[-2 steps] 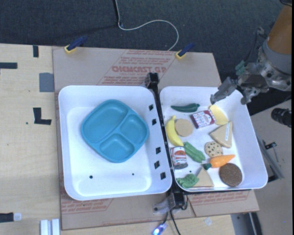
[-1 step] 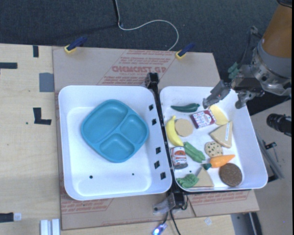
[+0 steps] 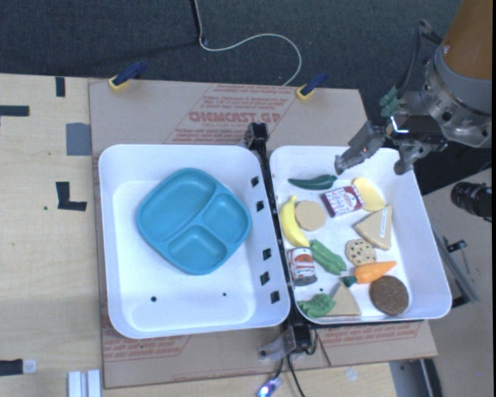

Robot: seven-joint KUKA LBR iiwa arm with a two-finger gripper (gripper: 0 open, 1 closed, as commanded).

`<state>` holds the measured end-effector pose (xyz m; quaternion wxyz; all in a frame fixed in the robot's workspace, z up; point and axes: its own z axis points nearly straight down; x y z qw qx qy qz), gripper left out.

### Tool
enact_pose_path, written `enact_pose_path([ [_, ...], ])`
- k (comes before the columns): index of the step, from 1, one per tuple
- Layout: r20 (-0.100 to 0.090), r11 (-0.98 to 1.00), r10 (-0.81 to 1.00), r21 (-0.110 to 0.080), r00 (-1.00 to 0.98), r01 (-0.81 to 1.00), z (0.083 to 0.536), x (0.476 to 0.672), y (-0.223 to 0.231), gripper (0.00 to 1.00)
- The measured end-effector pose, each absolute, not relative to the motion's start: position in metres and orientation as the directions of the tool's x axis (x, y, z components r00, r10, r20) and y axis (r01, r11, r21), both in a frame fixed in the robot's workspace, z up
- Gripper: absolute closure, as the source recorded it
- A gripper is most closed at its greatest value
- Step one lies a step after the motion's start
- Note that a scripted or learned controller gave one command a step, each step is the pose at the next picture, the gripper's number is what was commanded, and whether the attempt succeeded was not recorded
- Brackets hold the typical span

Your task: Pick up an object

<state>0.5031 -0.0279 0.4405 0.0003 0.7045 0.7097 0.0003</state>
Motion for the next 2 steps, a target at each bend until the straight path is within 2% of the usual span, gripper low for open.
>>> enact_pose_path([
  [1,-0.004,0.003,1.0,-0.011,-0.003,1.0,0.444,0.505,-0.03,1.0],
  [2,0.0,0.003,1.0,-0.026,-0.003,1.0,0.267,0.48,0.002,1.0],
])
